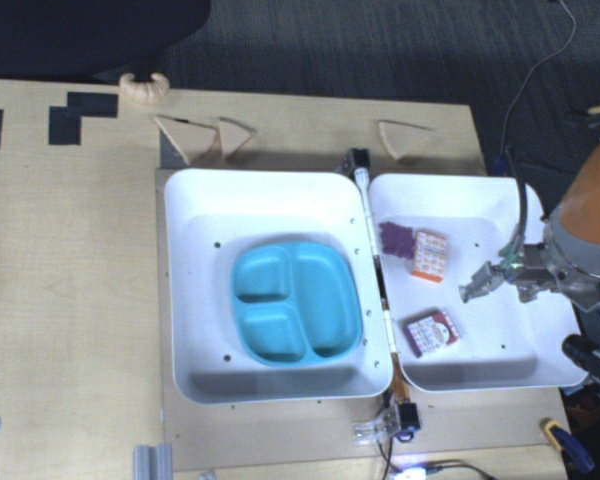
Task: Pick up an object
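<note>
Nearest to the camera, at the low edge of the bench, I see a small clip (400, 420) with wires (435, 465) between the two bins; just above it begin the left bin (195, 268) and the right bin (500, 368).

My gripper (472, 290) hangs over the right bin, near its right side; whether my jaws are open or shut I cannot tell, the tips are too small and blurred; I see nothing between them.

In the right bin I count three things: one dark red packet (431, 332) near the front, one orange-white box (430, 256) further back, one purple piece (397, 238) touching that box on its left side. In the left bin there is one blue tray (298, 301), with three compartments.

The packet lies nearest to my tips and apart from the others, so I judge it the best to take. It looks flat, light and perhaps with a glossy wrap, so it may slip; I would close across its short width, pressing down to the floor of the bin. The box seems stiff and light also, good for a grip over its narrow sides; the purple piece beside it could be in the way. The tray I think too wide for my jaws, only its rim could be taken.
</note>
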You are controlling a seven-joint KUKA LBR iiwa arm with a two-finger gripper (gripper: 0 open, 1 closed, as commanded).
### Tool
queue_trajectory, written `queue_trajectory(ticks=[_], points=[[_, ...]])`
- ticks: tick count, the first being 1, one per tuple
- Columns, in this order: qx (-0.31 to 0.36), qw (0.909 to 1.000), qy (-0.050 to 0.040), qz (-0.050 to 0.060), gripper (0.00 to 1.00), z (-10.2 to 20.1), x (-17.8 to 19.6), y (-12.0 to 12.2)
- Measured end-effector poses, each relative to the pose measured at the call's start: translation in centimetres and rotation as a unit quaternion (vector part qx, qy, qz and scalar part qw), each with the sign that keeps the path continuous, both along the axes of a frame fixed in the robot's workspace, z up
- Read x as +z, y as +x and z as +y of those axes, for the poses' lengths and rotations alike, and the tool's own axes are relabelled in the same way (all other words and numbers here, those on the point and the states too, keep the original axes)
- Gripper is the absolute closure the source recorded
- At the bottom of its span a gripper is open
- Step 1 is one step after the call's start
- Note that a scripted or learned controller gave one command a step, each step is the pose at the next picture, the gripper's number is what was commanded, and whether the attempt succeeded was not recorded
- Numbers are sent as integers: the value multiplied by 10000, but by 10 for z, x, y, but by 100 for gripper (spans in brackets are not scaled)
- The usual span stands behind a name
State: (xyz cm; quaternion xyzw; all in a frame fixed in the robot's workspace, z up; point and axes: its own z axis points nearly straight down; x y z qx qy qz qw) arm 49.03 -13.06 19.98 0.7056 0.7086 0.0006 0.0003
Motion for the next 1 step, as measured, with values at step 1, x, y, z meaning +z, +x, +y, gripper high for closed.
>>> queue_trajectory(ticks=[1], points=[[-13,10000,-14,-51,0,-21,-101,0]])
